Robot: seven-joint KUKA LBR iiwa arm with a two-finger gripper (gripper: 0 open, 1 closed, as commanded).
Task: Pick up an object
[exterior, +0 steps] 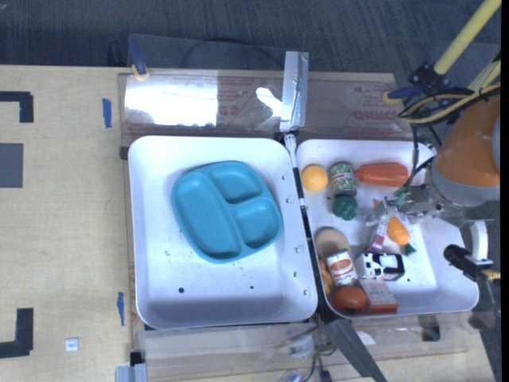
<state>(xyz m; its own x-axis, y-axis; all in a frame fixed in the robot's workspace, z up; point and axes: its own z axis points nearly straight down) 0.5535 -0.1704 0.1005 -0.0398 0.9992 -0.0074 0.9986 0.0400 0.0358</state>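
The right white bin [453,289] holds several small items. Along its far side lie a yellow-orange ball [315,178], a green-labelled can [343,177] and an orange carrot-like piece [382,173]. A dark green lump [345,207] sits below the can. My gripper [395,204] reaches in from the right, just under the carrot piece and above a small orange item [398,231] and a pink piece [378,235]. Nothing shows held in it. Nearer the front lie a black-and-white toy [382,266], a red-labelled can [342,268], a red tomato-like item [350,297] and a small box [381,294].
The left white bin [151,277] holds a blue divided plate [227,209]. A clear plastic sheet and a metal bracket [294,90] stand behind the bins. The grey arm with its orange band [475,146] overhangs the right bin's right edge, with cables and a yellow pole behind it.
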